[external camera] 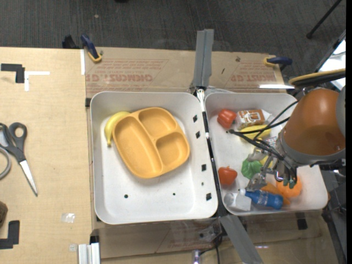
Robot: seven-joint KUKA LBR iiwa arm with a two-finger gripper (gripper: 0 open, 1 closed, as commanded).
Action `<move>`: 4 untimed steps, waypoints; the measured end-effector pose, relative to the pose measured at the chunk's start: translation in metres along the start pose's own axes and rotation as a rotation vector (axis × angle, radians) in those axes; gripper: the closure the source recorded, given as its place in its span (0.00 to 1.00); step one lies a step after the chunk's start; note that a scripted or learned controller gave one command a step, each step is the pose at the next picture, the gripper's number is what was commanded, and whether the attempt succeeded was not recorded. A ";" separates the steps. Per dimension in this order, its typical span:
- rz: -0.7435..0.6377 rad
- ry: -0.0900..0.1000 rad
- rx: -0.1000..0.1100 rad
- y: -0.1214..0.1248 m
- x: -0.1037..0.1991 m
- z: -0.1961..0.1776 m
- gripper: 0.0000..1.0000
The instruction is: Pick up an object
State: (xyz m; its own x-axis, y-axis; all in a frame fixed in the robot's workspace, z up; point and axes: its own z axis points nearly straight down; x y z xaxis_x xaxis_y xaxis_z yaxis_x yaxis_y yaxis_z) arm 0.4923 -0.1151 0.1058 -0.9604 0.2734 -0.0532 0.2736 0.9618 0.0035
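The arm reaches in from the right and hangs low over the right-hand bin (313, 199), its pincer (278, 175) down among a huddle of small things in the near half. I cannot tell whether it is open or closed — cables and the orange wrist band (313, 122) crowd it — and nothing shows clearly between its tips, so I would not call anything held.

The likeliest targets lie right under it: a green toy (252, 168) just to its left, an orange piece (291, 188) beside it, and a blue-and-white bottle (258, 200) lying flat along the near wall. Two red items (226, 117) (227, 175) and a small printed box (251, 116) sit further off.

The left bin (143, 210) carries a yellow divided plate (151, 142) with a banana (113, 125) tucked against its rim. Scissors (19, 153) rest on the worktop (44, 202).
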 end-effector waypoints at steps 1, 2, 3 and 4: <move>0.046 0.049 0.005 0.031 -0.060 0.016 0.00; 0.172 0.050 0.008 0.045 -0.119 0.019 0.00; 0.183 0.050 0.009 0.037 -0.099 0.019 0.00; 0.180 0.045 0.009 0.038 -0.101 0.008 1.00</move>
State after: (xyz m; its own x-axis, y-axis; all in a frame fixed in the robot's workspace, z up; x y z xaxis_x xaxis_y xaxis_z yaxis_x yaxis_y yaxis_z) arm 0.6002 -0.1067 0.1030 -0.8973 0.4415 -0.0078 0.4415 0.8973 0.0002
